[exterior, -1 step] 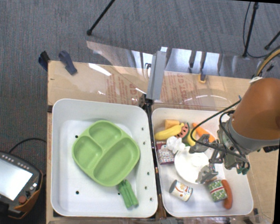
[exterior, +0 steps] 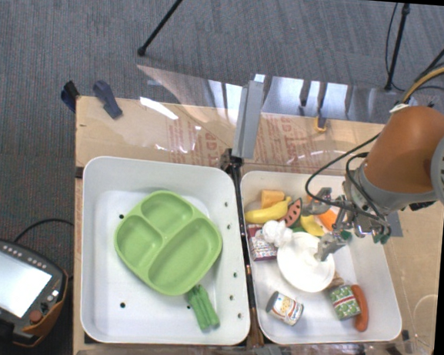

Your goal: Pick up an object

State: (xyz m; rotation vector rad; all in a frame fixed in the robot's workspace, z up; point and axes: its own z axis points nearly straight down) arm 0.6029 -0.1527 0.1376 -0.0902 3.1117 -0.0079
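The right bin (exterior: 387,280) holds several small things. A white round plate (exterior: 303,269) lies at its middle, with a yellow banana (exterior: 268,212), an orange block (exterior: 273,198) and a watermelon slice (exterior: 295,210) behind it. A white crumpled item (exterior: 276,232) and a dark packet (exterior: 262,247) sit to the plate's left. In front lie a small tin (exterior: 285,307), a green and red can (exterior: 343,299) and a red sausage (exterior: 360,308). My gripper (exterior: 329,245) hangs low over the plate's far right rim, next to an orange piece (exterior: 327,218). I see nothing held in it.
The left bin (exterior: 93,277) holds a green divided plate (exterior: 168,242) and a green ridged toy (exterior: 203,309) at its front. A grey post (exterior: 248,121) stands behind the wall between the bins. A handheld controller (exterior: 11,290) lies on the floor at the left.
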